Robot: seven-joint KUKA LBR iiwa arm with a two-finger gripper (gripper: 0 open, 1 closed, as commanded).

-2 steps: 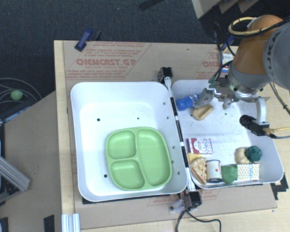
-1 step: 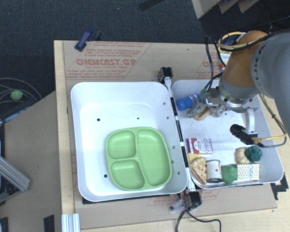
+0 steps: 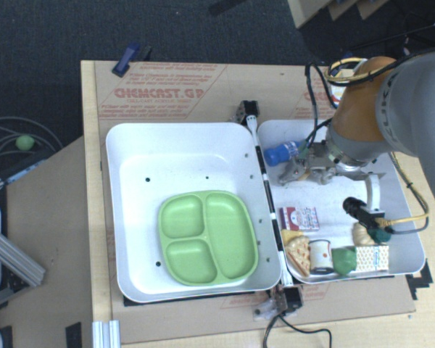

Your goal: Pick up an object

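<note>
Two white bins (image 3: 123, 194) sat on my cardboard-topped bench (image 3: 167, 93) above dark carpet (image 3: 94, 13); whether my pincer (image 3: 308, 169) was open, I couldn't tell.

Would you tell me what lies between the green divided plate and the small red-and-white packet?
In the camera view, the two white bins' adjoining rims, with a dark strip along them.

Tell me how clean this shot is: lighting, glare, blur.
Camera view: even, soft overhead light, faint shadows; mild glare washes the white walls of the left bin; the green divided plate is sharp; the arm looks soft-edged, and the small items in the right bin are too blurred to read labels.
</note>
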